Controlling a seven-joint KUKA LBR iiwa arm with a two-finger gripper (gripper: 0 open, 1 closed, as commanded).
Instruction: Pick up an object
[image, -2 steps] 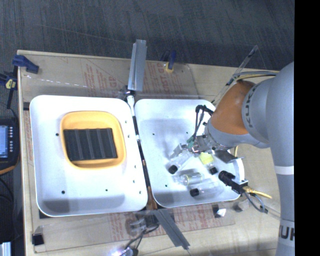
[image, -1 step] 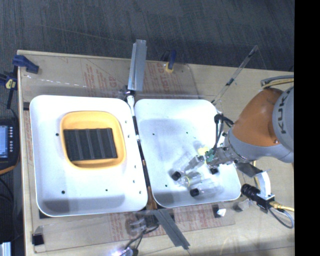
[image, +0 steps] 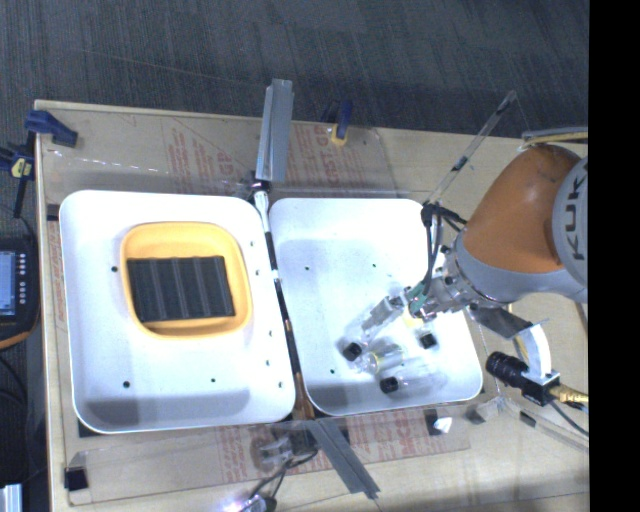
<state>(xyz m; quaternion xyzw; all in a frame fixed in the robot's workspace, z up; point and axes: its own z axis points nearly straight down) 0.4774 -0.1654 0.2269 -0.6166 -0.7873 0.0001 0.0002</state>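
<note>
We saw the gripper (image: 380, 350) low in the right bin (image: 320, 240), fingers spread, the yellow tray (image: 180, 237) well apart in the left bin (image: 90, 300).

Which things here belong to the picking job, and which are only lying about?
For the job:
- gripper, low in the right bin
- small dark pieces beside it

Lying about:
- left bin
- yellow tray with a dark insert
- blue clamp
- screen

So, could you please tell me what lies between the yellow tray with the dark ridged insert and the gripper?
The camera view shows bare white bin floor, crossed by the bins' rims, between yellow tray and gripper.
</note>
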